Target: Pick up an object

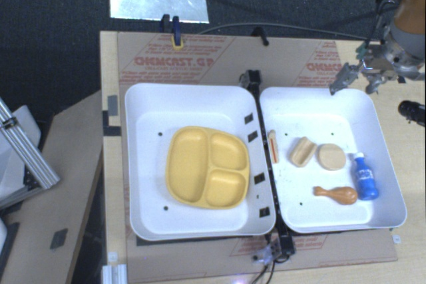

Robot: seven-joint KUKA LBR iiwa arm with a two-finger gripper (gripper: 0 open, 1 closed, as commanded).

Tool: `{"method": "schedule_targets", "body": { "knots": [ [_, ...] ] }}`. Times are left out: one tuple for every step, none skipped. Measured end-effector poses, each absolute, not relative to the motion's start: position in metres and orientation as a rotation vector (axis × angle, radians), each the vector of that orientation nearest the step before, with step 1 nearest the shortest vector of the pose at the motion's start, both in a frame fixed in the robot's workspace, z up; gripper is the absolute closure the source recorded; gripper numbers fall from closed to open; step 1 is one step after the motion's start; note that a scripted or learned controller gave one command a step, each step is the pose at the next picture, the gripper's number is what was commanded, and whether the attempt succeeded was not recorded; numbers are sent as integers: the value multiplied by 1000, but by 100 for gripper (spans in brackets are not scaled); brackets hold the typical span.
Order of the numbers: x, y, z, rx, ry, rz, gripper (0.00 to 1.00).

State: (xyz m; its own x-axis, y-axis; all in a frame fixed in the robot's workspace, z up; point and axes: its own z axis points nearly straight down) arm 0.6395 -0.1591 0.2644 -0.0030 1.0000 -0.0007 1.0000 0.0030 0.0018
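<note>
The gripper (355, 78) hangs open over the right bin's (383, 136) far right corner, holding nothing. The blue bottle (364, 176) lies near that bin's right edge, well apart from it.

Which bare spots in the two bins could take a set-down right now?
Right bin: the far floor beyond the bread piece and round disc is bare. Its near half is crowded by the blue bottle and drumstick. Left bin: only margins around the yellow tray.

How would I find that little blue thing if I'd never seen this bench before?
Start at the right-hand shallow white bin. Along its right wall lies a small blue plastic bottle with a white cap, right of the round tan disc and above the brown drumstick-shaped toy. It is the lone blue item among tan and brown pieces.
</note>
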Motion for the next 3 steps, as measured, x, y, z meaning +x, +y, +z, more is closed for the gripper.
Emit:
{"method": "schedule_targets", "body": {
  "knots": [
    [645, -151, 209, 2216, 2229, -1, 0],
    [647, -153, 167, 2219, 2224, -1, 0],
    [644, -143, 112, 2217, 2229, -1, 0]
  ]
}}
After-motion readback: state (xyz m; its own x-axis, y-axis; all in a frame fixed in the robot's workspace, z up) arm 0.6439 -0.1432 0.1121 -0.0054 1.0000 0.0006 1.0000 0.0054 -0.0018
